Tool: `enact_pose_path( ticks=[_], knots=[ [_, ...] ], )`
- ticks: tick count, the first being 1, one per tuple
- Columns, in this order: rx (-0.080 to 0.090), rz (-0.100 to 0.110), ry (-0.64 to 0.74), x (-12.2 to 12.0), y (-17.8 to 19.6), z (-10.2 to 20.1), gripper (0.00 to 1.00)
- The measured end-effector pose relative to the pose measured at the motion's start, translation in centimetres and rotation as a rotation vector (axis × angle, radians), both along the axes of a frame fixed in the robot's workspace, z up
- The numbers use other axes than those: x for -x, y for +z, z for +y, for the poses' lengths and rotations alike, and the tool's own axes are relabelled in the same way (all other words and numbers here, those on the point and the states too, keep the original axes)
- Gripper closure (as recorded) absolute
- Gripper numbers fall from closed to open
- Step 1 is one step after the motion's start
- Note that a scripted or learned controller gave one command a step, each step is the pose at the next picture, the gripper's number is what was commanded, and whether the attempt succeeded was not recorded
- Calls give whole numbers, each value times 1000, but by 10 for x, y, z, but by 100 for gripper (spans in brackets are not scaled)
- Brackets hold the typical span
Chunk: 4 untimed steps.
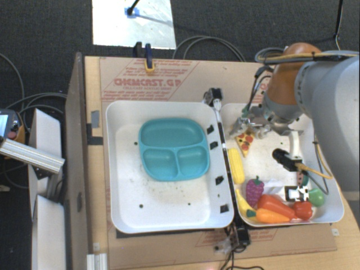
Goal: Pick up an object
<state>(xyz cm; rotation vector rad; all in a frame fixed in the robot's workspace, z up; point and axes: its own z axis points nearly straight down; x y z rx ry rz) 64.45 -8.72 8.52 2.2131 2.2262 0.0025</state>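
Left bin (121,167): teal divided tray (173,149). Right bin (332,207): pizza slice toy (244,143), corn cob (236,165), purple grapes (255,190), carrot (274,207), tomato (302,209), green item (316,197). End effector (251,122) low over right bin's far end, just above pizza slice; finger state: cannot tell. Nothing seen held.

One fixed camera looks down at a slant on both white bins (121,151), from moderately high up.
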Motion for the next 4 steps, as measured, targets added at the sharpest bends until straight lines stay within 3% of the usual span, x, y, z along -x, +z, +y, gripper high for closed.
enact_pose_path(
  ticks=[1,2,3,4],
  knots=[
    [-1,0,2,-1,12,0,100],
    [1,1,3,-1,11,-1,0],
    [0,-6,0,-27,2,-8,0],
    [0,1,-1,-14,0,1,0]
  ],
)
